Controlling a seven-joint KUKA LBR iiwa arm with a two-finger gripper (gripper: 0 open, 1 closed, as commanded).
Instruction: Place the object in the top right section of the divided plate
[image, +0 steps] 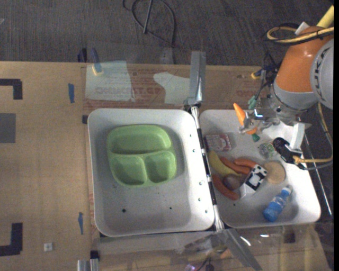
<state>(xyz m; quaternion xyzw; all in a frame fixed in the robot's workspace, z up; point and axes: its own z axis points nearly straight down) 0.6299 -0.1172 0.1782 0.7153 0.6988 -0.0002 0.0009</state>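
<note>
Hovering end effector (pixel 249 126) grips orange carrot (pixel 239 113) over right bin (pixel 310 204).

Tan wooden bench (pixel 42 174), dark carpeted floor (pixel 63 26), black cable (pixel 153 16)

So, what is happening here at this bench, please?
A grey and orange robot arm reaches in from the right, with its pincer above the far part of the right bin. That bin holds small items, among them a banana and a blue bottle. The green divided plate sits in the left bin, with nothing in its sections yet.
</note>
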